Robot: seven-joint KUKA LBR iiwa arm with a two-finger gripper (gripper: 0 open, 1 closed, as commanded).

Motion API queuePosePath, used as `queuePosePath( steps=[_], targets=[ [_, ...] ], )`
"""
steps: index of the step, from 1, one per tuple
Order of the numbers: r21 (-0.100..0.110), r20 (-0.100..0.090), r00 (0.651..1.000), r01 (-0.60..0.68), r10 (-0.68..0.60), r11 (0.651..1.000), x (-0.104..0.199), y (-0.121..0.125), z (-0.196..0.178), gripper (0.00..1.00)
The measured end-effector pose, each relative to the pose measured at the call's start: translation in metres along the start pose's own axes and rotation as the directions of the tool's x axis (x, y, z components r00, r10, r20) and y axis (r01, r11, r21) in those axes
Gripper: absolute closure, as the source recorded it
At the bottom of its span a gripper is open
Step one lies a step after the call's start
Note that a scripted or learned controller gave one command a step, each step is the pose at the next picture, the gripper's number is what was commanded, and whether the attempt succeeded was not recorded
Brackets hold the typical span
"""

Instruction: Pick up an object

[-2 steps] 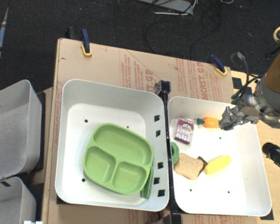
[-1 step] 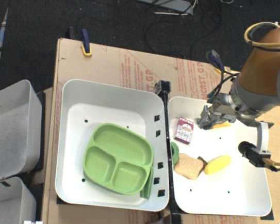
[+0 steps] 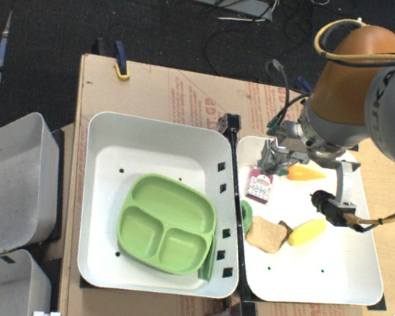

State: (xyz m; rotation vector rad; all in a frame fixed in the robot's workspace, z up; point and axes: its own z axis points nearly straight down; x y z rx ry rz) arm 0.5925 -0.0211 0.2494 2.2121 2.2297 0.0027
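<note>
In the right bin (image 3: 326, 283), my gripper (image 3: 273, 165) hangs over the far left corner. Just in front of it, and below, lies a small pink and white packet (image 3: 259, 186); I see nothing held. An orange carrot-shaped piece (image 3: 305, 174) lies right of the gripper. Nearer the front are a tan slice like bread (image 3: 267, 235) and a yellow piece (image 3: 306, 232) that touches its right side. A green item (image 3: 246, 216) peeks out at the bin's left wall, mostly hidden.
The left bin (image 3: 112, 141) holds a green divided plate (image 3: 167, 224). A black divider with clips (image 3: 233, 196) runs between the bins. A black fitting on a cable (image 3: 329, 205) hangs over the right bin. Grey tubs (image 3: 2, 183) stand off the bench's left.
</note>
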Motion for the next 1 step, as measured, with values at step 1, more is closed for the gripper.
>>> queuePosePath(
  steps=[1],
  targets=[
    [0.0,0.0,1.0,0.0,0.0,1.0,0.0616,0.0065,0.0029,1.0]
  ],
)
